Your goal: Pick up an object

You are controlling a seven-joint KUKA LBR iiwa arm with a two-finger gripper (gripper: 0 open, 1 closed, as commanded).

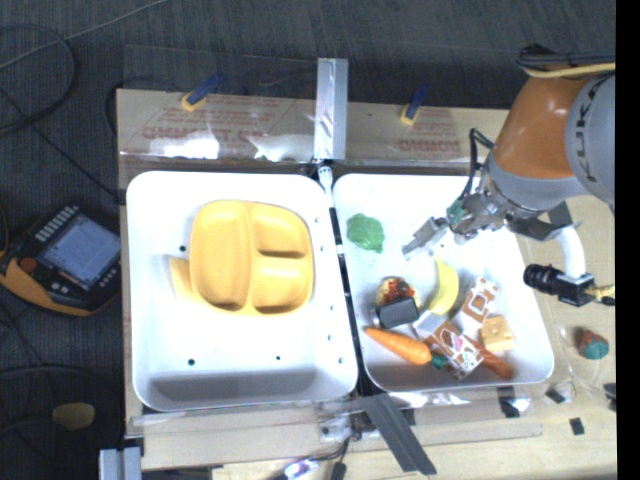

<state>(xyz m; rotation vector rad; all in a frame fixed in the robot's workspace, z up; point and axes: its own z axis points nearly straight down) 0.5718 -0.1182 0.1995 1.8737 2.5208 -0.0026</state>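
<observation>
Two shallow white bins were seen side by side on the desk. The left bin was occupied by a yellow divided tray, set near its centre. The right bin carried the candidate objects, crowded toward its lower half: a green lump lay apart at the upper left, while a yellow banana-like piece, a dark block, an orange carrot and a printed carton were packed touching one another. Such crowding was judged to make a clean pick harder in the cluster than on the isolated green lump.

The arm was extended in from the right of the frame, and the jaws were positioned over the upper middle of the right bin, just above the yellow piece. Whether the jaws were apart or together could not be told. Nothing was seen held, so the pick was judged not yet made
</observation>
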